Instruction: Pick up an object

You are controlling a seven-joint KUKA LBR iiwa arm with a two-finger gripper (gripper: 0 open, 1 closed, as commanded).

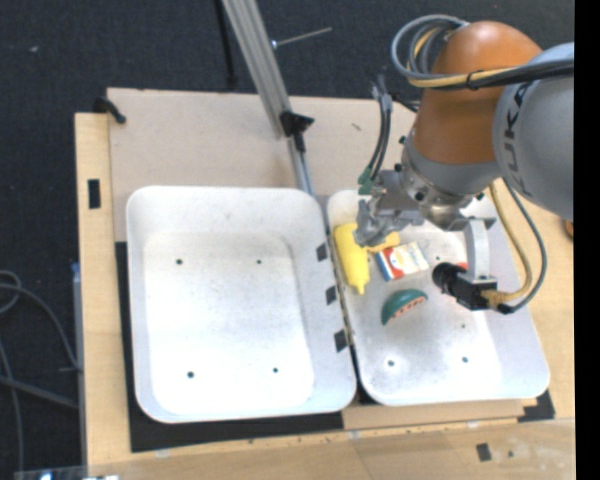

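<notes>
Nearest to the camera was the front edge of the table (pixel 230 448), a light wooden board that carried two shallow white bins side by side. The left bin (pixel 230 298) showed only its bare white floor with some small dark dots. The right bin (pixel 450 358) held three small things close together in its upper left part. One was a yellow object (pixel 352 260), long and upright in the view, which lay against the bin's left wall. Just beside it, to the right, was a small white box (pixel 402 260) with red and blue print. Below the box lay a green and red object (pixel 405 306), rounded, a little apart from the other two.

The grey arm with the orange band (pixel 470 78) reached in from the right and stood over the upper part of the right bin. The hand (pixel 378 226) was low, just above the top end of the yellow object and seemed to touch it. How far the hand was open could not be told, and nothing could be seen held in it. A slanted metal bar (pixel 265 68) rose behind the bins.
</notes>
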